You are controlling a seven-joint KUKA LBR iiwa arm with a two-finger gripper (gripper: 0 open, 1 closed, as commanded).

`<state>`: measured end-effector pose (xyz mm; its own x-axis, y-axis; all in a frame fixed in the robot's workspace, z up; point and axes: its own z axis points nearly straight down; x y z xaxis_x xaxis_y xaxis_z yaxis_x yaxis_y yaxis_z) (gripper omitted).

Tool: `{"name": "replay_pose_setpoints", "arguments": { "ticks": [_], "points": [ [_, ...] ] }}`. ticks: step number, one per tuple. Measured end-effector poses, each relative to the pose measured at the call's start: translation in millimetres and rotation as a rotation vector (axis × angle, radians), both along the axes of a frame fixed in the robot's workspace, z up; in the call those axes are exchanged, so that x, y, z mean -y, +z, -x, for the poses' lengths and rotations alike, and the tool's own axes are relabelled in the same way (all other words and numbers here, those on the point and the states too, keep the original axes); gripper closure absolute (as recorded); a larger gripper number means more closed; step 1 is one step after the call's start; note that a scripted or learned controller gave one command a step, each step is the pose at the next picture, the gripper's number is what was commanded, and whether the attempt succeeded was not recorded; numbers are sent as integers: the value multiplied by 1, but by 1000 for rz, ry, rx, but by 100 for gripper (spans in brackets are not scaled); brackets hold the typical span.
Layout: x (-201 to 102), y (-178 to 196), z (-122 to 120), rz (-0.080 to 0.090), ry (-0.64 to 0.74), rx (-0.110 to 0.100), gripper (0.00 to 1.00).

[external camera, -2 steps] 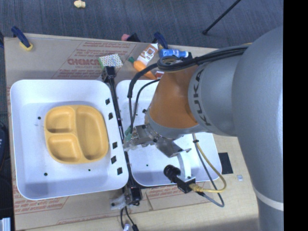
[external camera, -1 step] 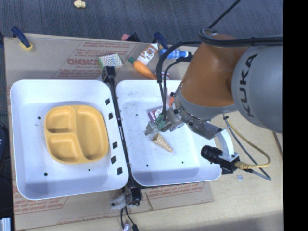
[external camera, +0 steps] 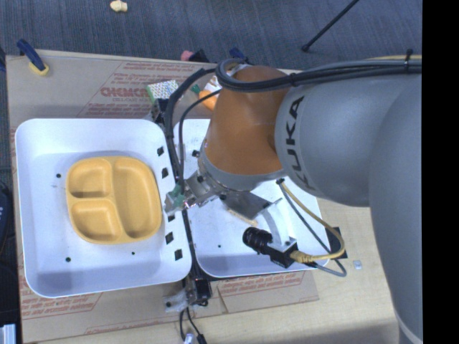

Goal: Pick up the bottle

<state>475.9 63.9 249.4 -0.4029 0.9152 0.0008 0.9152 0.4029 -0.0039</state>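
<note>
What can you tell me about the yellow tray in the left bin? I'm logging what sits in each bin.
The yellow tray is a rounded-square plate with three compartments: two smaller ones on its left side, one long one on its right. It looks like matte plastic, mustard yellow. It lies flat, open side up, near the middle of the left bin, resting on the bin's white floor. No other object touches it, and the arm stays to its right.

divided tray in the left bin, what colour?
Yellow. The divided tray lies in the left bin; it shows clearly in the camera view.
</note>
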Motion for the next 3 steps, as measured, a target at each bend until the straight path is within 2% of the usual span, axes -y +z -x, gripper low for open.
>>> {"name": "replay_pose_setpoints", "arguments": {
  "ticks": [1, 2, 3],
  "points": [
    [-34, -20, 0, -1, 142, -2, 100],
    [33, 39, -1, 0, 267, 4, 100],
    [-48, 30, 0, -2, 323, 3, 100]
  ]
}}
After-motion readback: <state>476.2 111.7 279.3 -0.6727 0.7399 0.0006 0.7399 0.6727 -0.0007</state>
